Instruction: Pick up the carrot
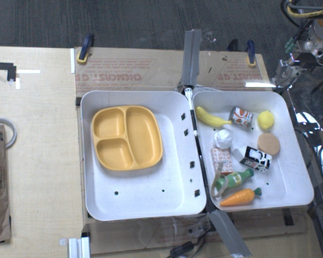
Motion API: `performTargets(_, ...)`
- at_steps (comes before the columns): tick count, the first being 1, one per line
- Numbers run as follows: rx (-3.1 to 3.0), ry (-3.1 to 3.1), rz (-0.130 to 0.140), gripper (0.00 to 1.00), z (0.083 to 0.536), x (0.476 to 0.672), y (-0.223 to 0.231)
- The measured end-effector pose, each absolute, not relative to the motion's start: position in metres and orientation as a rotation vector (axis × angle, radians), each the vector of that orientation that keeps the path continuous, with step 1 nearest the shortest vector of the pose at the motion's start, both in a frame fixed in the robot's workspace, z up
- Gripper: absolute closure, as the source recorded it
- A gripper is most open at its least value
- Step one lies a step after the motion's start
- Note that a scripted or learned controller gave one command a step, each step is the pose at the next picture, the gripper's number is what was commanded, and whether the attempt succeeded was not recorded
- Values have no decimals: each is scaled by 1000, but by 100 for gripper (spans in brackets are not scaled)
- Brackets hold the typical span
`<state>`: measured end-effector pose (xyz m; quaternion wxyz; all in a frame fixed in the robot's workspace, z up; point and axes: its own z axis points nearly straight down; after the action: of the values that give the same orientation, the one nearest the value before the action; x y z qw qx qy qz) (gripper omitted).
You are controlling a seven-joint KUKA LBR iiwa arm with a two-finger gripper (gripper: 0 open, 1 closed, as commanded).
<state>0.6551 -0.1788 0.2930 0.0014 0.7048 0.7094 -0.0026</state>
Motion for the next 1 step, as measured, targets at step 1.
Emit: performTargets(1, 2477, 1931, -5, 100, 292, 657, -160)
